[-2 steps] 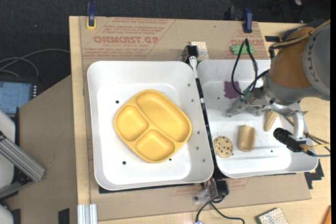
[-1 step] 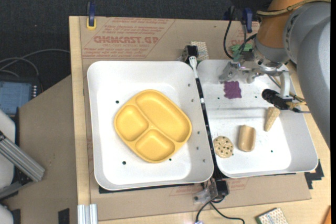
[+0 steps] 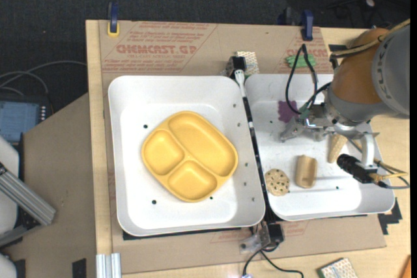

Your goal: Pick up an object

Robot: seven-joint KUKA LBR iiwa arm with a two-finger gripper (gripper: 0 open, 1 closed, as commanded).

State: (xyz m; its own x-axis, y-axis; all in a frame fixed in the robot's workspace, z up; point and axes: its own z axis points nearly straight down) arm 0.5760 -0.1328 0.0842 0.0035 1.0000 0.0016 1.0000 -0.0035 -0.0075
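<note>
Left bin (image 3: 124,140): yellow divided plate (image 3: 189,155) lying flat near its middle. Right bin (image 3: 326,202): a round cookie (image 3: 277,181) at the near left, a tan cylinder-shaped piece (image 3: 305,170) just right of it, a small purple object (image 3: 287,110) toward the far left. Arm (image 3: 374,78) reaches in from the right, over the right bin. End effector (image 3: 306,127) sits low, between the purple object and the tan piece; cannot tell how it is set. Both bins rest on the bench (image 3: 163,49).
</note>
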